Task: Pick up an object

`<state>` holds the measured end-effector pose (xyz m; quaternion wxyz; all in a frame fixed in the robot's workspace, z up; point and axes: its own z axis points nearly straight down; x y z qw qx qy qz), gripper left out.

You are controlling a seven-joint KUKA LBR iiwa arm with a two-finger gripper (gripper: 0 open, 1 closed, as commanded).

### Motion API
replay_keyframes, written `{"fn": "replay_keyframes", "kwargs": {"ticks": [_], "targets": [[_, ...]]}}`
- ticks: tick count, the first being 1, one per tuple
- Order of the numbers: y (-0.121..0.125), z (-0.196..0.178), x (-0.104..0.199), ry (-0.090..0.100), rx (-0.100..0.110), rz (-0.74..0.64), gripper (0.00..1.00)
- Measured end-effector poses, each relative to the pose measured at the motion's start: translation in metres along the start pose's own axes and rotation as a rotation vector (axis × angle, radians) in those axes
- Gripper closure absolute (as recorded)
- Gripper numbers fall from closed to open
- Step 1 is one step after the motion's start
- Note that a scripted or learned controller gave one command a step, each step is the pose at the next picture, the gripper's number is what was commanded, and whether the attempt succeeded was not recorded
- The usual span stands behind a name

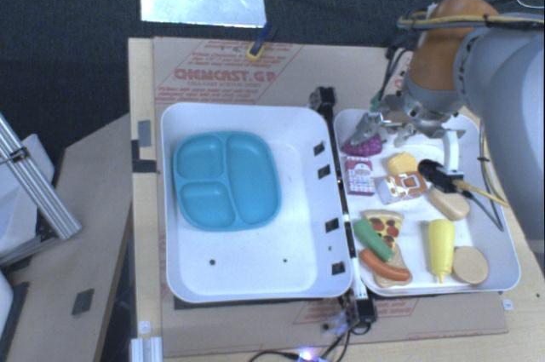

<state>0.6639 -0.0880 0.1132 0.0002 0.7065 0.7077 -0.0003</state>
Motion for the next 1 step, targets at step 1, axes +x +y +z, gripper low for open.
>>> {"fn": "replay_keyframes", "kwargs": {"ticks": [1], "targets": [[0.0002,0.0299,0.0006,0.0,0.001,-0.001,0.0]]}}
